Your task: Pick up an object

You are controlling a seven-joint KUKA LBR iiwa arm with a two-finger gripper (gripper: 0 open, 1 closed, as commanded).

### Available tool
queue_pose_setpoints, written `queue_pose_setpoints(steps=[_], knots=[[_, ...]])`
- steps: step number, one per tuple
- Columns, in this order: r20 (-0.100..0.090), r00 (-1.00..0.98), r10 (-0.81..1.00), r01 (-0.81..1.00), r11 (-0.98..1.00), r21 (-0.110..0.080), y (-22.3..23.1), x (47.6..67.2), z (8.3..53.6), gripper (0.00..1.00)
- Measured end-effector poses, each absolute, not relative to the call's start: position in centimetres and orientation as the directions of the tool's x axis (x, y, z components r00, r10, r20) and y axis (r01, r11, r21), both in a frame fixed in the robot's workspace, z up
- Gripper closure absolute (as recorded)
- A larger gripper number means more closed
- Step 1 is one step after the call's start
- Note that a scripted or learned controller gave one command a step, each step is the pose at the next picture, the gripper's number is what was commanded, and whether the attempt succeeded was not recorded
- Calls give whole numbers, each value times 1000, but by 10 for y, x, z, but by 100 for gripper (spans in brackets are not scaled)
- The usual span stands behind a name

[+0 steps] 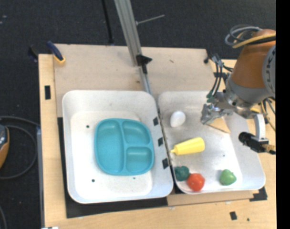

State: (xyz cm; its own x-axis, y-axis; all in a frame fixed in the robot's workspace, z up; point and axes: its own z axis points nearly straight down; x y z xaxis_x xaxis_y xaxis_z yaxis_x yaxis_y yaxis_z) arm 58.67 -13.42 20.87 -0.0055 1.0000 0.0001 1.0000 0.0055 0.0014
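My gripper (210, 115) hangs over the back part of the right bin (245, 168), low above its floor. A tan wedge-shaped piece (222, 125) pokes out just beneath and to the right of it. A white egg-like ball (178, 118) lies to the gripper's left. In front of it lies a yellow oblong object (189, 146). Along the bin's front edge sit a teal piece (182, 172), a red tomato-like ball (196, 181) and a green round piece (227, 177).
The left bin (78, 185) holds a blue divided plate (124, 145). A slanted metal post (130, 32) rises behind the bins, with its foot near the gap between them. The arm's orange band (252, 73) and cables stand over the right bin's back right corner.
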Motion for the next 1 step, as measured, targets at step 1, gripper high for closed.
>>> queue_pose_setpoints(steps=[1], knots=[[1, -7, 1000, 1000, 7, 3, -78, 600, 211, 100]])
